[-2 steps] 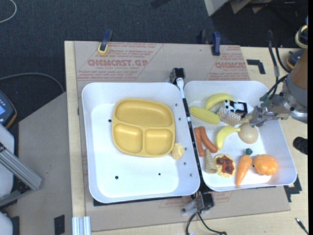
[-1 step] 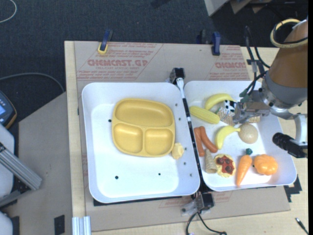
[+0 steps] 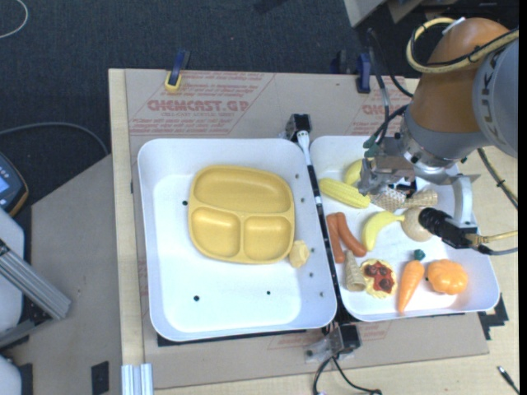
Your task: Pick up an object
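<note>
— How many bins sit on the bench?
— Two shallow white bins, a left one (image 3: pixel 165 303) and a right one (image 3: pixel 478 299).
— What's in the left one?
— One yellow divided plastic plate (image 3: pixel 241 212) and one small pale yellow piece (image 3: pixel 298 254).
— And the right?
— One yellow corn cob (image 3: pixel 343 192), one yellow banana (image 3: pixel 377 225), two reddish sausages (image 3: pixel 344 234), one orange carrot (image 3: pixel 408 283), one orange pepper (image 3: pixel 447 276) and one small pizza slice (image 3: pixel 379 276).

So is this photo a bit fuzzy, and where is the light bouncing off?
In the camera view, the whole image is soft, so small toy foods like the carrot lack crisp edges; glare brightens the left white bin's rim, and the yellow divided plate has a mild sheen; the gripper casts little shadow.
</note>
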`<state>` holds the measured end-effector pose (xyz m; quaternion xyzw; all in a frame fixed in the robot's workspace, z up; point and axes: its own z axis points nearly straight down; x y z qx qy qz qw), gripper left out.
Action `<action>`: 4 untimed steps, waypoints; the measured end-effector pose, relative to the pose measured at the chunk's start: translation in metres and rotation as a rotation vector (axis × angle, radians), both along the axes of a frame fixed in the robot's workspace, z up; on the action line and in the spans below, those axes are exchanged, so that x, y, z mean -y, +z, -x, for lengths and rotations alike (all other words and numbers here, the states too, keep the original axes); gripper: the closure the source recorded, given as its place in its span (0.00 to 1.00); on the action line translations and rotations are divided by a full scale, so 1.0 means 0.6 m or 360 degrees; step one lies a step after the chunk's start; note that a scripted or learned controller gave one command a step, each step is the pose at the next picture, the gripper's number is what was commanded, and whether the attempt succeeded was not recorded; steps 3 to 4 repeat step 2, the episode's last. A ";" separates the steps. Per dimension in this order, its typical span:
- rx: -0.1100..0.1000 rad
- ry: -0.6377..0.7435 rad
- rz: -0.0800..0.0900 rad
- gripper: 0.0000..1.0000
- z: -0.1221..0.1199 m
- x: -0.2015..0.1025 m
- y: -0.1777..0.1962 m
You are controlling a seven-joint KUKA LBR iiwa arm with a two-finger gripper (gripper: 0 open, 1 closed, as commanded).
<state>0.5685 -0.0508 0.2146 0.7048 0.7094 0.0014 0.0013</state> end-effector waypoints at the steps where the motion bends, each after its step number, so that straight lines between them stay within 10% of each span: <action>1: 0.0001 -0.0004 0.0000 1.00 -0.014 -0.036 0.026; 4: -0.0001 -0.0008 0.0001 1.00 -0.024 -0.034 0.033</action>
